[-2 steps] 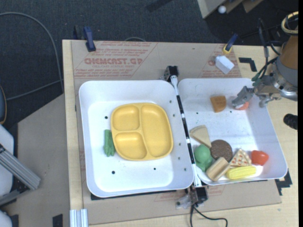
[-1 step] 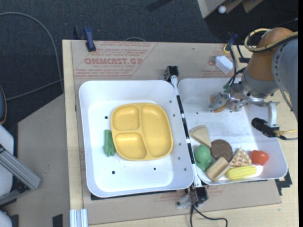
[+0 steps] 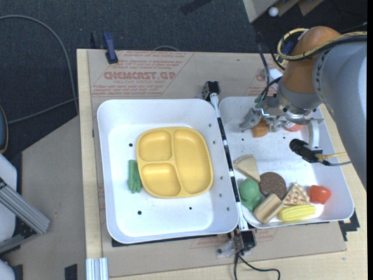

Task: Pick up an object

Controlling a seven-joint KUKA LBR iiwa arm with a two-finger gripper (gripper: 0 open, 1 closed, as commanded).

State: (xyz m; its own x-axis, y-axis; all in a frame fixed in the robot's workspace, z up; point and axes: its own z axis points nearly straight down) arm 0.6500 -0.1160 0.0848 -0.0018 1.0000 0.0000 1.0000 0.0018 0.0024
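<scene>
My gripper (image 3: pixel 260 120) hangs low over the far left part of the right bin (image 3: pixel 344 185), its grey fingers (image 3: pixel 249 120) spread open. A small orange piece (image 3: pixel 260 130) lies on the bin floor just under and between them; I cannot tell whether they touch it. Along the bin's near side lie a pale cheese wedge (image 3: pixel 247 167), a green pepper (image 3: pixel 250 191), a brown cookie (image 3: pixel 272 184), a bread piece (image 3: pixel 267 207), a pizza slice (image 3: pixel 296 195), a yellow corn cob (image 3: pixel 298 213) and a red tomato (image 3: pixel 319 193).
The left bin (image 3: pixel 111 127) holds a yellow divided plate (image 3: pixel 173 161) with a green pod (image 3: pixel 134 176) beside its left edge. A black divider rail (image 3: pixel 224 147) runs between the bins. The grey arm with its orange band (image 3: pixel 309 45) fills the upper right.
</scene>
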